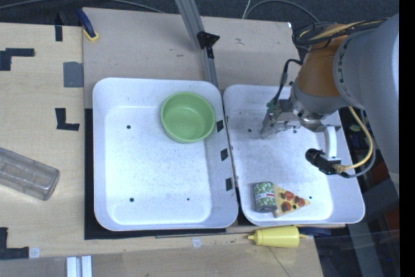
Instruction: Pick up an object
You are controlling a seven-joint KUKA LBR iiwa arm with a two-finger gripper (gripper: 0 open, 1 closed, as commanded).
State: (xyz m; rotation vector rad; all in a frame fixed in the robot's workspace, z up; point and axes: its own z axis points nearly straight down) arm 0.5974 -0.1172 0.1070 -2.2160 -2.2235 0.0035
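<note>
A green bowl (188, 117) sits upright in the left bin (130, 204), near its far right corner. In the right bin (343, 204), near the front edge, a small green can (264, 196) lies just beside a toy pizza slice (290, 200), the two touching.

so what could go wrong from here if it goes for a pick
The gripper hangs over bare floor of the right bin, so closing here would likely grab nothing. The pizza slice toy lies flat against the green can near the bin's front wall, so a grasp may nudge both or slip off the slice. The green bowl sits in the left bin, beyond the raised divide.
</note>
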